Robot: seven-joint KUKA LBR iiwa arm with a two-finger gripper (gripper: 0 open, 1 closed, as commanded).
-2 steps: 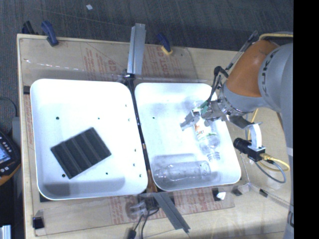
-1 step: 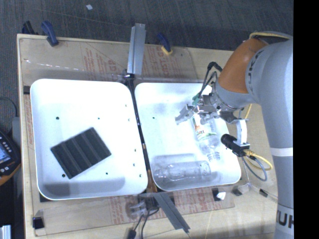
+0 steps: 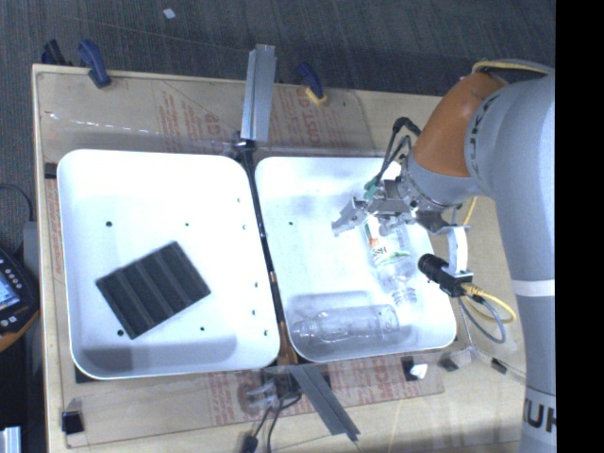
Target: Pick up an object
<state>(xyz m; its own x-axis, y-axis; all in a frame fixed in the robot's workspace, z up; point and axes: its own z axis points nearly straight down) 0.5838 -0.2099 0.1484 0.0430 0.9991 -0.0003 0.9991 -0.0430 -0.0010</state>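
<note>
My gripper point(image 3: 351, 214) hangs over the back right part of the right bin point(image 3: 302, 182), with the grey arm and its orange band reaching in from the right. A small clear bottle point(image 3: 389, 256) with a white and red label lies just in front of the gripper, running toward the bin's front right. A larger clear plastic bottle point(image 3: 344, 326) lies on its side along that bin's front wall. A black ribbed rectangular panel point(image 3: 153, 288) rests flat and turned at an angle in the left bin point(image 3: 85, 173).
A metal divider bar point(image 3: 257, 92) runs back from between the two bins. Blue clamps point(image 3: 94, 64) hold the board at the far edge. A dark device point(image 3: 11, 291) sits off the bench's left side.
</note>
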